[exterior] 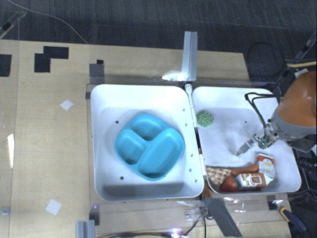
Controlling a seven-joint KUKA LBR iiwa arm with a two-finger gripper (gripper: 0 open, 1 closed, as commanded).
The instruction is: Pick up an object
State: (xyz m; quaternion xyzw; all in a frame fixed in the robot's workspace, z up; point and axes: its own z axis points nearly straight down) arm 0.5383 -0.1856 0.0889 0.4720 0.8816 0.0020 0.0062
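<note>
My gripper [242, 149] hangs over the bare floor of the right bin [233, 98], near its middle, with nothing seen in it. A green bumpy ball [204, 118] lies to its upper left by the dividing wall. Along the bin's front edge lie a waffle piece [217, 173], a red tomato-like item [228, 184], an orange-and-white carton [254, 180] and a sausage [246, 170]. A second small carton [266, 164] stands just right of and below the gripper.
The left bin [104, 133] holds a blue divided plate [149, 146]. A metal post [190, 56] rises behind the wall between the bins. Black cables [257, 103] loop over the right bin's back right corner, beside the arm's orange band [301, 100].
</note>
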